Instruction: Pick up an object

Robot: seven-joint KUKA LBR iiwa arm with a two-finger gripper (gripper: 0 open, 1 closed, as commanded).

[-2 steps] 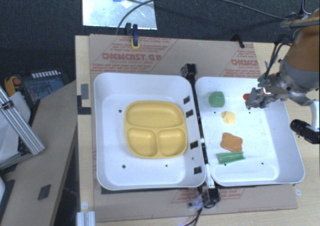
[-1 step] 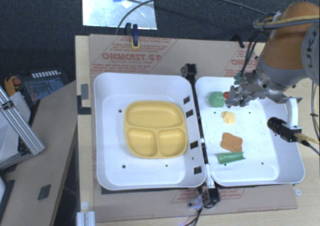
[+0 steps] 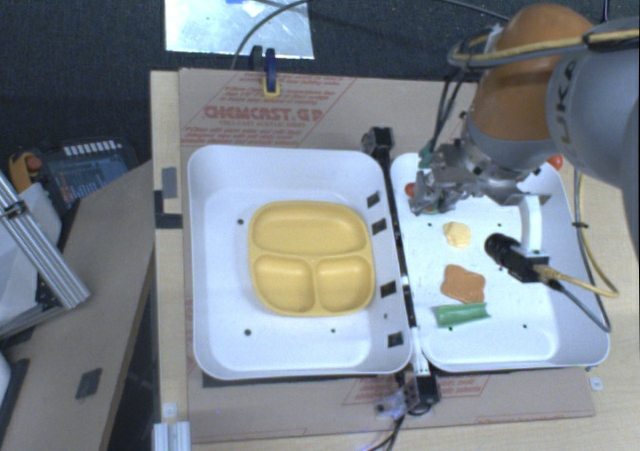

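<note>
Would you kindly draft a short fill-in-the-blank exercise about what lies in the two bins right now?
1. The yellow divided tray lies in the ____ bin.
2. The green piece lies nearer the camera than the ____ piece just beyond it.
3. The yellow tray has ____ compartments.
4. The gripper hangs over the ____ bin.

Missing words: left; orange; three; right

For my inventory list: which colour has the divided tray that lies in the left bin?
Yellow. The three-compartment plastic tray shows plainly in the camera view, inside the left white bin.
</note>
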